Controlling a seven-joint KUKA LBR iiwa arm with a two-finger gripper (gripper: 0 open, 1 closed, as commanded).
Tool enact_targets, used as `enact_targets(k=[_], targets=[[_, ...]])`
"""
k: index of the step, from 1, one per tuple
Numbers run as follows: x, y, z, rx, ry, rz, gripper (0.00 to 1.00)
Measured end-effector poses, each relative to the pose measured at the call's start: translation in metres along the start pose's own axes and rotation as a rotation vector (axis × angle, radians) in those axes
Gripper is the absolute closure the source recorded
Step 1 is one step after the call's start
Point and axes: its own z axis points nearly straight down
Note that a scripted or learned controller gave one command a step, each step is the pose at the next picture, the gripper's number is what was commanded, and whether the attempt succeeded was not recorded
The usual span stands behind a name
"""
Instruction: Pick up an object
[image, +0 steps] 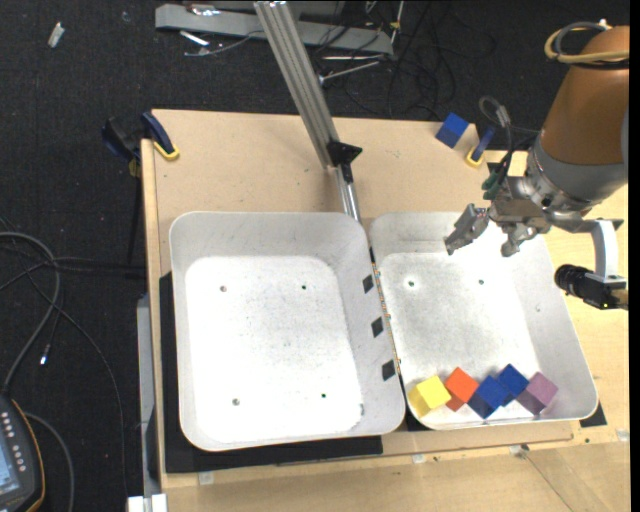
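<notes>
Along the near wall of the right bin (480, 310) lie several small blocks in a row: a yellow block (431, 394), an orange block (461, 386), a blue block (499, 389) and a purple block (539, 392). My gripper (490, 234) hangs over the far part of the right bin, well away from the blocks. Its two fingers are spread apart and nothing is between them. The grey arm with its orange band (590, 90) comes in from the upper right.
The left bin (265, 320) lies beside the right one, with black clips on the seam between them. A loose blue cube (453, 129) rests on the bench beyond the bins. A slanted metal pole (305, 85) rises at the back.
</notes>
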Motion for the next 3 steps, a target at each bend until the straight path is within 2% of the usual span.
enact_targets(k=[1, 2, 3], targets=[[0.003, 0.014, 0.095, 0.008, 0.001, -0.001, 0.0], [0.002, 0.015, 0.09, 0.0, 0.0, 0.0, 0.0], [-0.002, 0.049, 0.181, 0.006, 0.0, -0.004, 0.0]])
